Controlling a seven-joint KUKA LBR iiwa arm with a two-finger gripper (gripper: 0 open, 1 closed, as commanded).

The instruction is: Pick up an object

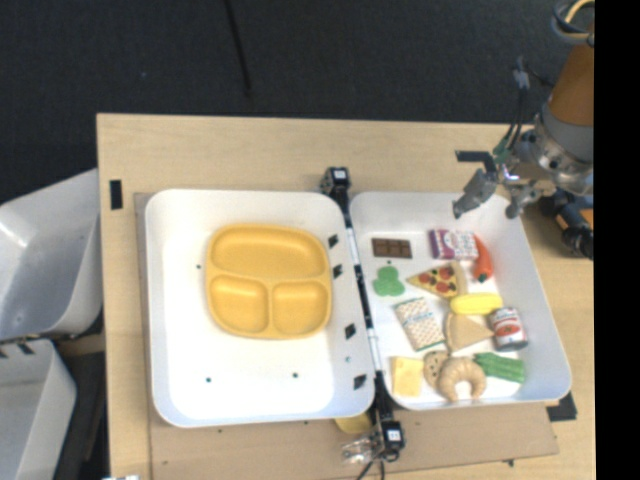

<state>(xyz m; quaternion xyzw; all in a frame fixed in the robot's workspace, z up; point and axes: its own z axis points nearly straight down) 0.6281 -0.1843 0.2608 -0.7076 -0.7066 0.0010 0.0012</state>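
Note:
My gripper (492, 201) hangs over the far right corner of the right bin (540, 286), open, with nothing between its fingers. Toy food lies below it in that bin: a brown chocolate bar (391, 248), a pink box (453, 243), an orange carrot (483, 259), a pizza slice (437, 280), a green clover shape (388, 282), a yellow banana (475, 304), a small can (507, 328), a croissant (462, 379) and a cheese square (407, 376). The pink box and carrot are the pieces nearest the gripper, which stands apart from both.
A yellow divided plate (268, 280) sits in the left bin (170, 368). A black-clipped divider (355, 298) runs between the bins. A cracker (417, 320), a cookie (435, 366) and a green vegetable (500, 368) crowd the right bin's near half. White containers (40, 258) stand left of the bench.

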